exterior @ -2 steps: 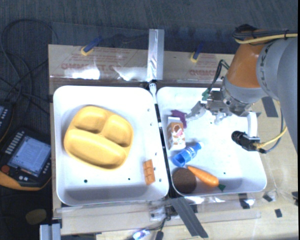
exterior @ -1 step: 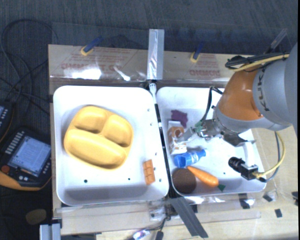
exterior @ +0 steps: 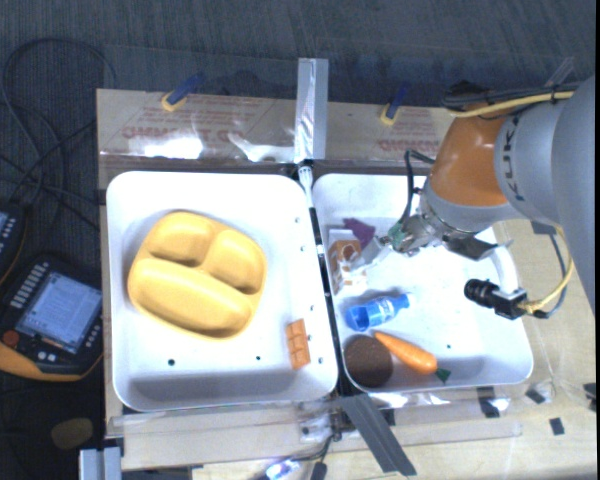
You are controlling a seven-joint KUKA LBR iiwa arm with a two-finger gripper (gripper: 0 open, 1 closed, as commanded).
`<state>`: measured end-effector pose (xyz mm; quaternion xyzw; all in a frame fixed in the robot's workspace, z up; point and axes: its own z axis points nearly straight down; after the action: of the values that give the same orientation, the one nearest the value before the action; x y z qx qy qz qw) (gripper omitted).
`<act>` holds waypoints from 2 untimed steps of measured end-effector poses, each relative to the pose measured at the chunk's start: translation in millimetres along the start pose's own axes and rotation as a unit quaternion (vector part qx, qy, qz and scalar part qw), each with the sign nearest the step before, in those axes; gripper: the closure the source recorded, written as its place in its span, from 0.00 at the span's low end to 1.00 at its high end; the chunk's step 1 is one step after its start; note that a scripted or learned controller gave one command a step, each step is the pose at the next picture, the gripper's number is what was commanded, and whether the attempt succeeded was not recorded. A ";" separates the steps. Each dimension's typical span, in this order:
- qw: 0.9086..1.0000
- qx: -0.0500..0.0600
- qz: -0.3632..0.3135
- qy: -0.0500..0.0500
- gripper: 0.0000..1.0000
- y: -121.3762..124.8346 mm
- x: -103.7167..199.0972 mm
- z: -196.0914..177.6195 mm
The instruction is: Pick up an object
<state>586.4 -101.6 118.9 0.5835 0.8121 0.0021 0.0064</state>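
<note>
The arm (exterior: 540, 158) hides the end effector's fingertips.

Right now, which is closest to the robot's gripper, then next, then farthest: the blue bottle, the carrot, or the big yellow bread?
From the gripper:
1. Blue bottle, right bin, just below it.
2. Carrot, right bin's front.
3. Yellow bread, over in the left bin.

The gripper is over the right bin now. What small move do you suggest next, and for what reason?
Probably lower the gripper a little toward the cluttered back left corner of the right bin. It hangs just beside the small brown packet and purple piece, nearer than the blue bottle or carrot. Nothing shows between its fingers.
</note>
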 end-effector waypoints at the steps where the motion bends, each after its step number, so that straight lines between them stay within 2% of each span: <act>1: 0.995 -0.027 0.092 -0.005 0.00 -24.2 10.4 8.1; 2: 0.991 0.007 0.135 0.001 0.00 30.0 20.9 -64.5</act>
<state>607.3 -72.0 183.6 0.6881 0.7256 -0.0020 0.0007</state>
